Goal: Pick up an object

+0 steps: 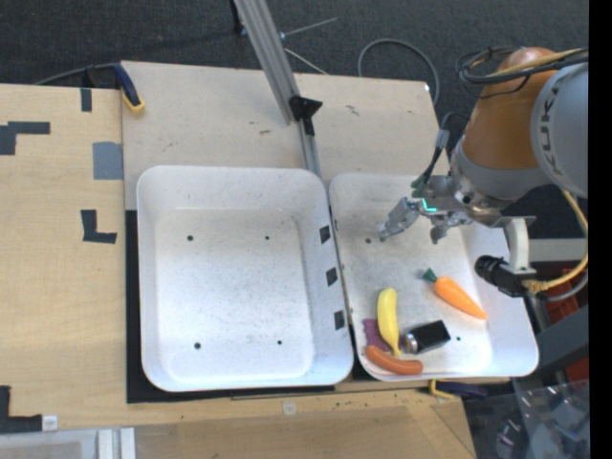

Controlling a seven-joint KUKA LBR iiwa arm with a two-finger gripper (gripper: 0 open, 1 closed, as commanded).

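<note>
Two white bins sat side by side on the surface (220,122), and we found every object in the right bin (507,347). We saw the tool (418,222) hanging over the upper part of that bin, its fingers (394,226) spread apart with nothing between them. Toward the near end lay a carrot (456,296), a yellow banana (387,319), a small black block (427,336) just beside the banana, and a red sausage-like piece (393,361) by the rim. We saw them all well apart from the tool. We noted dark speckles on the left bin (229,275).
</note>
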